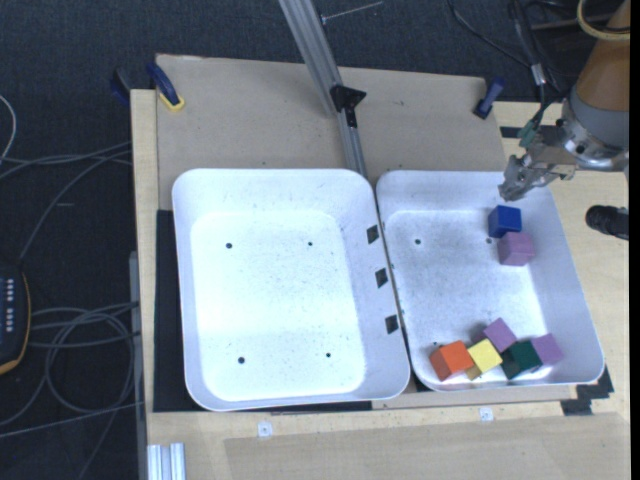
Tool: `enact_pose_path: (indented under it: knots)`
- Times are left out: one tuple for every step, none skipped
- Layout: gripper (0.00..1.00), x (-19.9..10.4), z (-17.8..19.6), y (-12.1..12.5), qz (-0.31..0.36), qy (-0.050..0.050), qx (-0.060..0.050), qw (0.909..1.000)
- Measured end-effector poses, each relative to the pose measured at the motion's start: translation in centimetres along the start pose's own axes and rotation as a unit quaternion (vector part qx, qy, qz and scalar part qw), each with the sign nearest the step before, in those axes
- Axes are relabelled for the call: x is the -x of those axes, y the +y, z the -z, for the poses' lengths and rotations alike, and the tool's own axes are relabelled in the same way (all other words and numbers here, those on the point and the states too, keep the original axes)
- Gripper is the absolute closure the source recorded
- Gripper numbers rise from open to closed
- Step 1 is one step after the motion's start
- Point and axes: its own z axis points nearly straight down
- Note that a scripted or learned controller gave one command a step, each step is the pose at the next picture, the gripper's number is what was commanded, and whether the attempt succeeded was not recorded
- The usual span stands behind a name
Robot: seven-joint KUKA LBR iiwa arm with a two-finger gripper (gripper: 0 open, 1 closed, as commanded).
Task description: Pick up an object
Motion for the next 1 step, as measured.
enact_pose_path:
  knots:
    - [1.00,0.02,5.52,0.23,0.000,0.000,0.000,1.0000]
